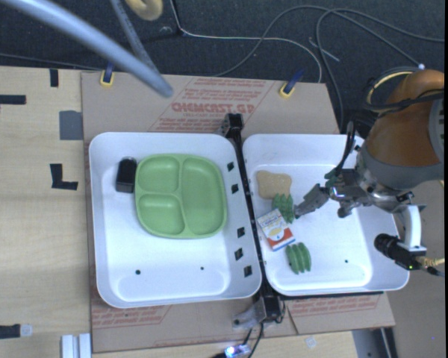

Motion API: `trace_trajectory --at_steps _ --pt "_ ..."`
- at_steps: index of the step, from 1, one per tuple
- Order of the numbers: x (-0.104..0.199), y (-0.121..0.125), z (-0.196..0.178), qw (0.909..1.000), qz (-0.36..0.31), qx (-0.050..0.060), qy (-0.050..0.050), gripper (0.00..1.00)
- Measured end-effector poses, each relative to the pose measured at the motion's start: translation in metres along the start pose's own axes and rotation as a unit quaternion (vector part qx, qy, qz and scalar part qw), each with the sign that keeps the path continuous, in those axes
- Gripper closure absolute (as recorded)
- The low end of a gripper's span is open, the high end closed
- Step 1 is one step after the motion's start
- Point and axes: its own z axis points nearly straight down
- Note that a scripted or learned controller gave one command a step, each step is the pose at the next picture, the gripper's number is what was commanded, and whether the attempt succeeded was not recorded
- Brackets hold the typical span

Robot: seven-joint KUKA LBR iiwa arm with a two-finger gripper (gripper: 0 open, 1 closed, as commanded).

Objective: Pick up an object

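Worktop (30, 200) of pale wood runs under everything, with a sheet of brown cardboard (209, 99) laid over its middle and printed in red lettering. On that cardboard sit two shallow white bins side by side, joined along a dark clipped seam. The left bin (108, 274) carries a green divided plate (181, 196) with three compartments, lying flat toward the bin's upper middle, and a small black block (125, 175) just beside the plate's left edge. The right bin (332, 274) is where the arm (403, 136) reaches in from the right, its orange band above the grey wrist hanging over the bin's right side. The jaws (310, 200) point leftward over the bin floor; whether they are spread or closed I cannot tell, and nothing shows between them.

Their tip lies close to a cluster of small things in the left part of the right bin. A tan, bread-like piece (273, 183) lies uppermost. Just below it is a dark green item (284, 206), nearest the jaws. A small white and red packet (275, 228) lies below that, touching or nearly touching the green item. A second green, ribbed item (299, 257) lies lowest, a little apart from the packet.
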Motion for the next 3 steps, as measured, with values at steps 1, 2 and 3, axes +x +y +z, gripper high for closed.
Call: trace_trajectory --at_steps 1,2,3 --pt "0.0 0.002 -0.005 1.0 -0.001 -0.005 -0.001 0.0" --pt "0.009 -0.001 0.043 1.0 -0.002 -0.003 0.0 0.0" --pt "0.015 0.0 0.088 1.0 -0.001 -0.003 0.0 0.0"
